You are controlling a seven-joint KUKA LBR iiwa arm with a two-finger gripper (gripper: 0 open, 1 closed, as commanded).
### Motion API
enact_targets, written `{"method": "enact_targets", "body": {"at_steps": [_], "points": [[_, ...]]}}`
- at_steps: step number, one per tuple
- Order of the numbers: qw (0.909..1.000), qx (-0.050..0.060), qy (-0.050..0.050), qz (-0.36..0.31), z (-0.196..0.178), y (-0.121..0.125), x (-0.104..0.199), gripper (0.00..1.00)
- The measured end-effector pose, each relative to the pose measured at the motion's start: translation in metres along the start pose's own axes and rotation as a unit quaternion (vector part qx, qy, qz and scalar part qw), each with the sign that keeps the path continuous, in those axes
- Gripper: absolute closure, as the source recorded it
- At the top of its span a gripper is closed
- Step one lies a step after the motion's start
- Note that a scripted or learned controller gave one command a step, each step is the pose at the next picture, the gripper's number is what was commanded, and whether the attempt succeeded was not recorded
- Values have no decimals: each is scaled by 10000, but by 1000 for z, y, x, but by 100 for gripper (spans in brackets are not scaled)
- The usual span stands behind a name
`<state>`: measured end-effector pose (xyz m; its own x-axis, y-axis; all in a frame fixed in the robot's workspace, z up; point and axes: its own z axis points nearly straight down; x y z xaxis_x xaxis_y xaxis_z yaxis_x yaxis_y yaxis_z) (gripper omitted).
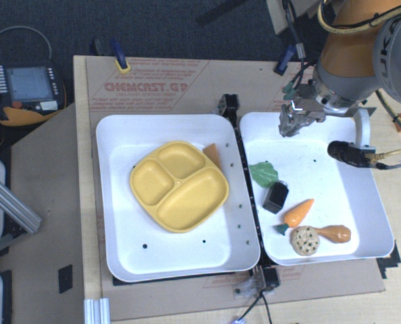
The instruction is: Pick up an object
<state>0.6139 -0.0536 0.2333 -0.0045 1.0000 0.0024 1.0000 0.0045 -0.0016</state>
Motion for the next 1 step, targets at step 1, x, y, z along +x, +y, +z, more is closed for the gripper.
{"method": "enact_targets", "body": {"at_steps": [1], "points": [[10000, 9, 1, -4, -2, -31, 52, 100]]}}
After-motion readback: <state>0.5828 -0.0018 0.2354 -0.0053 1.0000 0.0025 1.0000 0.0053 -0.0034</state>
